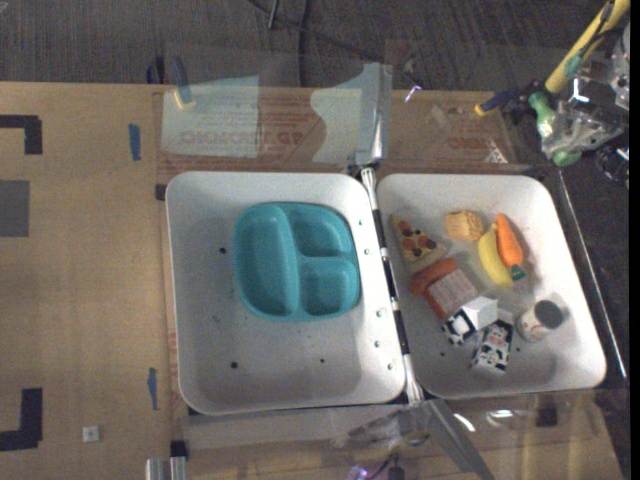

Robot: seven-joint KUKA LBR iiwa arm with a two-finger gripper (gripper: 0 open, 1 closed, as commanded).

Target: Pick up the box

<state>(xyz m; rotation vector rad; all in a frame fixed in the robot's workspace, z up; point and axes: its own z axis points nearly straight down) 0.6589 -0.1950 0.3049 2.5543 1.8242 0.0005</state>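
We pick out the gripper (578, 96) up at the top right, off past the bins, and whether it's parted or closed we cannot tell. Below it, the right bin (575, 368) holds the box (453, 290), hemmed in by a pizza slice (414, 239), banana (491, 257), carrot (511, 242) and two cow-patterned cartons (481, 331) (quite a crowd). The left bin (200, 368) holds a teal tray (297, 260).

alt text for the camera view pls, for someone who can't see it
Two shallow white bins sit side by side on a bench: the left bin holds a teal divided plate, the right bin holds toy food, including a pizza slice, banana, carrot and two cow-print boxes.
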